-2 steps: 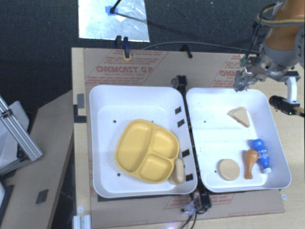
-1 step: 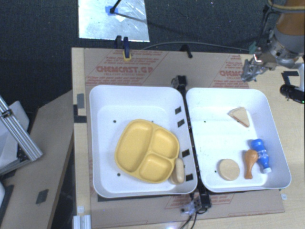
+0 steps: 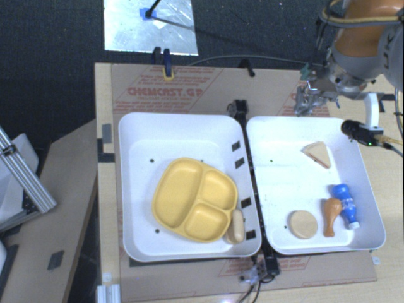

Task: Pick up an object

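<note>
Camera view gives you the gripper (image 3: 307, 100) hanging above the right bin's (image 3: 278, 137) far rim, and you cannot tell its state. Your blue bottle (image 3: 344, 204) lies near that bin's right wall, beside a wooden drumstick (image 3: 331, 214).

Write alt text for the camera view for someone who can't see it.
The arm's tool hangs above the right bin's far edge; that bin holds a wedge, a blue bottle, a drumstick and a round disc. The left bin holds a yellow divided tray.
</note>
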Motion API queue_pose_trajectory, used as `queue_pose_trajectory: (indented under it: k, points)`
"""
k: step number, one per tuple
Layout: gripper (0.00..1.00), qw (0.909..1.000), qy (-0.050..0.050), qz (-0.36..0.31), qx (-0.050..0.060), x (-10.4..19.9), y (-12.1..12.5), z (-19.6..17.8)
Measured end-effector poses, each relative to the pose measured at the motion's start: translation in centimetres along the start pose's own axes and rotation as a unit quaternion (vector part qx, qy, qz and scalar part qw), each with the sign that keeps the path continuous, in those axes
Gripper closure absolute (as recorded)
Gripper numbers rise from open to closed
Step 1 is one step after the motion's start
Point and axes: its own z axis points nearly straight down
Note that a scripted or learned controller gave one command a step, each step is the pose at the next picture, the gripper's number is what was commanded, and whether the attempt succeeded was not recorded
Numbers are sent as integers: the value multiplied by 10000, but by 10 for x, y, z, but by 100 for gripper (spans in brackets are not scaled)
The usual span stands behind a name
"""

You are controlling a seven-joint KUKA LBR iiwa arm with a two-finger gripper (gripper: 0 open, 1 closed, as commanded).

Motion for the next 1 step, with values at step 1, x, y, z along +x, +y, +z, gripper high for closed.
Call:
queue_pose_trajectory:
  k: [1]
  points:
    - [100, 10000, 0, -2, -10, 48, -1, 14]
